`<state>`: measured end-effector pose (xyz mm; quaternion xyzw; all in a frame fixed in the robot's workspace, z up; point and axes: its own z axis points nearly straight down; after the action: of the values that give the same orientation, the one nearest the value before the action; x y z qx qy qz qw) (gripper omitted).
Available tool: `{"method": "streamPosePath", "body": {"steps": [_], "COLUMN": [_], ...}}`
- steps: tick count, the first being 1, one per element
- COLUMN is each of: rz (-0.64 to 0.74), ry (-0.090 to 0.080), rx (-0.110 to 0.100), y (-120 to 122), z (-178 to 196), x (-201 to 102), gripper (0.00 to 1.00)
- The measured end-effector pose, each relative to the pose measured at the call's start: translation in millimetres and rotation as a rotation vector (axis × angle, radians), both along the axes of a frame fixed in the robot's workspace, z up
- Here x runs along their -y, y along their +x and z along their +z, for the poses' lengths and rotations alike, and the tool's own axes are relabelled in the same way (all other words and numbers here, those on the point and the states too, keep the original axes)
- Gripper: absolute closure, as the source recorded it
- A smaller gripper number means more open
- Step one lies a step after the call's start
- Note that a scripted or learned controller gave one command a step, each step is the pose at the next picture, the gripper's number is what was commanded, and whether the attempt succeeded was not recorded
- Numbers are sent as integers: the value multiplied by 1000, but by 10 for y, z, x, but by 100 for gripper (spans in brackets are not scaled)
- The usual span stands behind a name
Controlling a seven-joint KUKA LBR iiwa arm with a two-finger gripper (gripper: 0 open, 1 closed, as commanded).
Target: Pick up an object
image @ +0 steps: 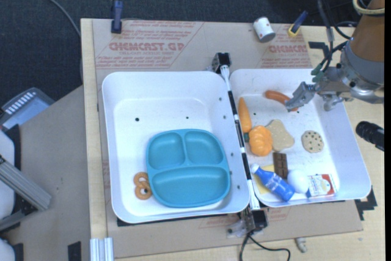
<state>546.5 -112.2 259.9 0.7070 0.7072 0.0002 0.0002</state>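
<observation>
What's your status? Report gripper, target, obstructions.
Gripper low over right bin, nothing visibly held. Hot dog beside it. Cookie, bread nearby.

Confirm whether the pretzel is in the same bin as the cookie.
No: the pretzel lies in the left bin beside the blue plate, the cookie in the right bin.

right bin's (342,131) pretty packed: a little hot dog (277,96) lying flat near the back, an orange carrot-looking thing (244,114) along the left wall, a small pumpkin (260,140) touching a slice of bread (281,135), a cookie (313,141) off alone, and a blue bottle (274,184) tipped over up front.
</observation>
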Motion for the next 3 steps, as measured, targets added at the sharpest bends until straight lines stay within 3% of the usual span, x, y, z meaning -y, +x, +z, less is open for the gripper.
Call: {"method": "streamPosePath", "body": {"steps": [1, 2, 3], "rz": [-1, 0, -1], "ry": [0, 0, 1], "rx": [-2, 1, -3], "y": [-349, -143, -682], "z": [-758, -1561, -1757], "x": [-271, -112, 83], "gripper": [0, 0, 0]}}
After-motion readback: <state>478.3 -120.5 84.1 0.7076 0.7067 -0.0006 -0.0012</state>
